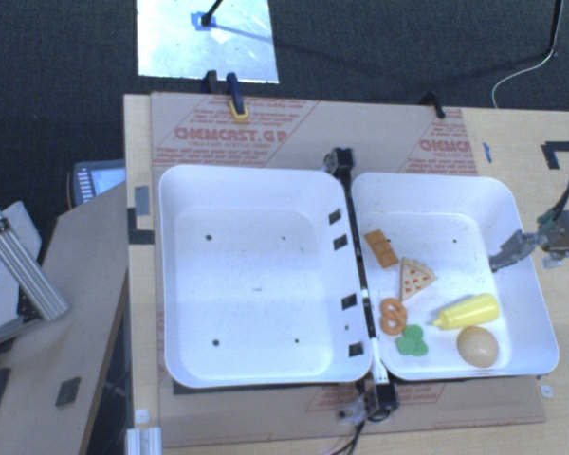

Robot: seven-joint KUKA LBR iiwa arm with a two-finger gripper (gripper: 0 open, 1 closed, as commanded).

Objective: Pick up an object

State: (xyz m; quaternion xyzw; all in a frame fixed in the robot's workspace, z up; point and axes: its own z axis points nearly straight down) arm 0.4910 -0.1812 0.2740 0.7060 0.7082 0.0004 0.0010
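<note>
6 small toys lie in the right bin [512, 207], all bunched toward its near-left part: a waffle piece [380, 247], a pizza slice [415, 278], a pretzel [393, 316], a green leafy piece [413, 341], a yellow squeeze bottle [468, 312] and a tan egg [477, 346]. Your gripper [508, 250] sits over that bin's right rim, so every object lies to its left and nearer the camera. You cannot tell from this slant whether the jaws are wide or narrow; nothing shows between them.

The bottle is likely your closest target. Its long axis runs roughly left-right, cap toward the pretzel, and the egg sits just beside its near side, so expect crowding there. The pizza slice has more open floor around it. The left bin [185, 349] offers room beyond the divider.
</note>
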